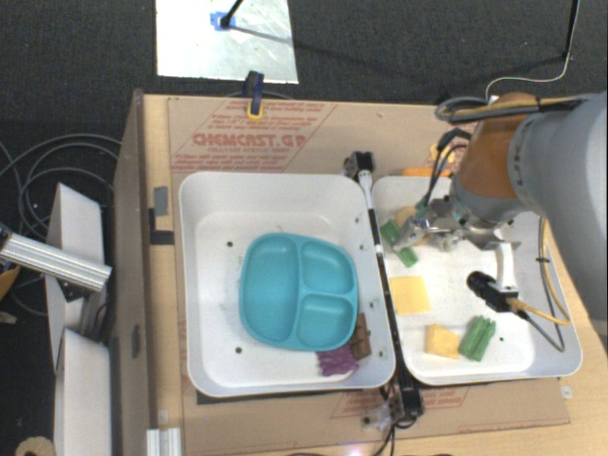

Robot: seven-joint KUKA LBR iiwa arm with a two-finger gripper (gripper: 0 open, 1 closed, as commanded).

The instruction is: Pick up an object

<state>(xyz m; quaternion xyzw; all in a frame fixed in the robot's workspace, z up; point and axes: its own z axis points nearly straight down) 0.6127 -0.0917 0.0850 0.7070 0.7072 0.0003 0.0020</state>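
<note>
My gripper [429, 224] is low in the far left part of the right bin [546, 354], beneath the grey arm and its orange band. Beside its tip lie two small green pieces [407, 254], close to the bin's left wall; whether they touch it is unclear. A flat yellow square [410, 294] lies just in front of them. At the front of that bin rest a yellow wedge [441, 341] and a ridged green piece [477, 338]. An orange item [416, 172] peeks out at the bin's far edge.
The left bin [214, 255] holds a teal divided plate [298, 293], with a purple object [334, 361] and a brown one [361, 338] at its front right corner. A black fitting with a yellow cable [489, 291] hangs over the right bin.
</note>
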